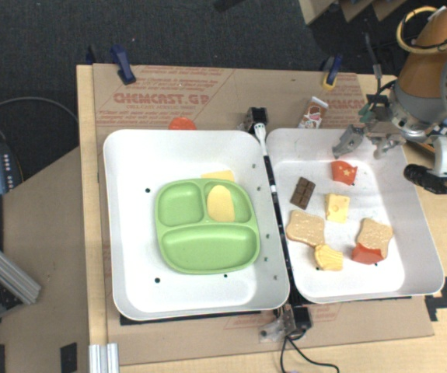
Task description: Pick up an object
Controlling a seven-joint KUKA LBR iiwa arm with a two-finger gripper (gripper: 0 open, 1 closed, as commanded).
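Observation:
My gripper (365,143) hangs over the far edge of the right bin (413,231), open, with nothing between its fingers. A red wedge (344,172) lies just in front of it and slightly left, apart from the fingers. Further forward in this bin lie a brown chocolate bar (303,193), a yellow cheese cube (336,207), a slice of toast (305,228), a small yellow piece (329,258) and another toast slice (375,234) resting on a red piece (367,254).
The left bin (130,208) holds a green divided plate (205,235) with a yellow item (221,203) in one compartment and a yellow slab (218,177) behind it. A small carton (312,113) and blue clamps (123,64) sit on the cardboard behind the bins.

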